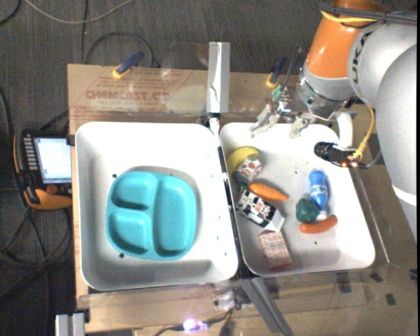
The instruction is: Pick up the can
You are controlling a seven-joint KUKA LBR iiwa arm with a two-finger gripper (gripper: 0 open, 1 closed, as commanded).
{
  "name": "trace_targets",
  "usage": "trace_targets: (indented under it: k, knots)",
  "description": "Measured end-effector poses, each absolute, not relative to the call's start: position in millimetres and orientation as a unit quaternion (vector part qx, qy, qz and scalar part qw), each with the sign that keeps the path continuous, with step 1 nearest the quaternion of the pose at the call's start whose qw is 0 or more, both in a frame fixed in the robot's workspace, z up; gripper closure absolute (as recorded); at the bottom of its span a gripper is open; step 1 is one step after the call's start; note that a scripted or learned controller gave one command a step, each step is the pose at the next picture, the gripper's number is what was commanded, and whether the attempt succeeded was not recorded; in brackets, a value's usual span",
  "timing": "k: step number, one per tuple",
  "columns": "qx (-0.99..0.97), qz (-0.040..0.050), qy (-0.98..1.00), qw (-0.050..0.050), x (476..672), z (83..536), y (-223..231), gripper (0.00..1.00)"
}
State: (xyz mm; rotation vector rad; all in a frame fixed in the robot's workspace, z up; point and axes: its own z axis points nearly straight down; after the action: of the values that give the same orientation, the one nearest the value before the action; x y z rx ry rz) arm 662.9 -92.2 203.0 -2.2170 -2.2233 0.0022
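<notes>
Your gripper (pixel 281 120) hung with fingers spread, holding nothing, over the right bin's (pixel 364 257) far edge. The can (pixel 319 187) (blue, lying on its side) looked light, stiff and slippery; you would pinch it across the middle.

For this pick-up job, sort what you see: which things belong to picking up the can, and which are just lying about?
Belongs to the job:
can
gripper
right bin

Lying about:
carrot
blue bottle
sausage
teal tray

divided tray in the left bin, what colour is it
Turquoise, seen clearly in the camera view: the divided tray lies in the left bin.
</notes>
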Motion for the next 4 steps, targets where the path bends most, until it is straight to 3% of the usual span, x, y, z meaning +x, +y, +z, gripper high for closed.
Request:
trace_targets:
  k: [1,2,3,4]
  knots:
    - [-0.688,-0.0001,-0.726,0.001,644.2,93,-122,0.0]
    - [-0.688,0.0129,-0.726,0.008,662.6,89,-116,0.0]
    - [-0.743,-0.0021,-0.669,-0.005,608.0,90,-104,0.0]
    - [-0.817,-0.0055,-0.577,-0.005,590.6,90,-108,0.0]
